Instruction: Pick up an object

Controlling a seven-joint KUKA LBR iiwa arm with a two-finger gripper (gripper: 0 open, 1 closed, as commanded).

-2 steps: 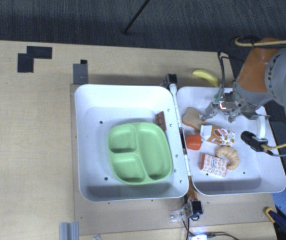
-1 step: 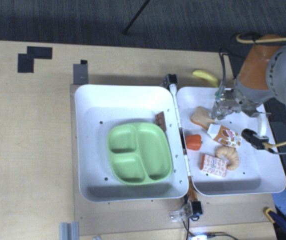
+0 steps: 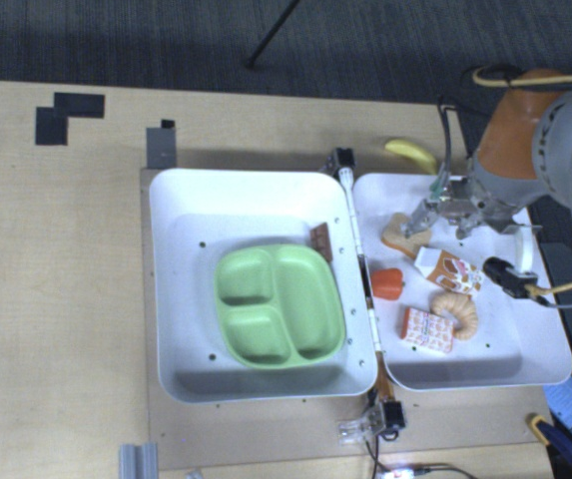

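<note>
My gripper (image 3: 437, 224) hangs low over the back of the right bin (image 3: 535, 362). It is open, and nothing sits between its fingers. A slice of toast (image 3: 400, 238) lies just left of it, with the left fingertip (image 3: 415, 224) at its edge. Nearer the front lie a white and orange packet (image 3: 449, 270), a croissant (image 3: 455, 311), a red and white box (image 3: 427, 329) and a small orange-red piece (image 3: 388, 283).
The left bin (image 3: 181, 297) holds a green divided plate (image 3: 279, 303), with a small brown thing (image 3: 319, 238) by its right wall. A banana (image 3: 410, 153) lies on the bench behind the right bin.
</note>
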